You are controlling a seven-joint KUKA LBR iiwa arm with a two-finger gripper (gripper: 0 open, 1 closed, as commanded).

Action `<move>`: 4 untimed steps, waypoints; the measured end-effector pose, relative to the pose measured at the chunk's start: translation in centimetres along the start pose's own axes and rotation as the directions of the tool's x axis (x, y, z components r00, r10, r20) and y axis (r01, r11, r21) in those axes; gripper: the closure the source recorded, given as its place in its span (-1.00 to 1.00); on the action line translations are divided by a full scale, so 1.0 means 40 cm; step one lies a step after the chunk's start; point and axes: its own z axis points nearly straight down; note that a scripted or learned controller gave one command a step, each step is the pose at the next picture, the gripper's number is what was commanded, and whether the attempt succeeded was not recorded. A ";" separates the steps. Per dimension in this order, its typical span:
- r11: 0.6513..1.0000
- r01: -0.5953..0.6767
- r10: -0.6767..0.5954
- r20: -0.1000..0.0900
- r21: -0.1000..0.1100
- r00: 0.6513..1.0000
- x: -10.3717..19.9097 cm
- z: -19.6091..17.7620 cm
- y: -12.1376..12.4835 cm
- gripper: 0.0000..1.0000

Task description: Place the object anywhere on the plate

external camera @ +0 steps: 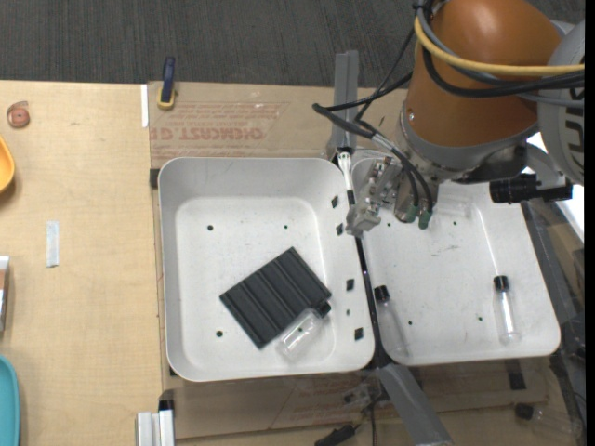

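A black ribbed plate (pixel 274 296) lies tilted in the left bin (pixel 186 249). A clear vial with a black cap (pixel 303 329) rests at the plate's lower right edge, overlapping its corner. A second clear vial with a black cap (pixel 504 308) lies on the floor of the right bin (pixel 446 277), near its right wall. My gripper (pixel 366 214) hangs below the orange wrist, over the divider between the two bins near their far ends. It is well above and to the right of the plate, and far from both vials. I see nothing held in it.
Cables loop around the wrist (pixel 409 193). A small black clip (pixel 379 294) sits on the rim between the bins. Cardboard (pixel 242 124) with a blue clamp (pixel 167 80) lies behind the left bin. The wooden bench (pixel 74 277) extends left, with small items at its edge.
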 end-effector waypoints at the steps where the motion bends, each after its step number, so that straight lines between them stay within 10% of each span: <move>1: 0.840 0.543 -0.543 0.001 -0.001 0.840 -0.043 -0.301 0.087 1.00; 2: 0.691 0.723 -0.723 0.001 -0.003 0.691 -0.020 -0.299 0.354 1.00; 4: 0.290 0.957 -0.957 0.003 -0.003 0.290 -0.212 -0.299 0.449 1.00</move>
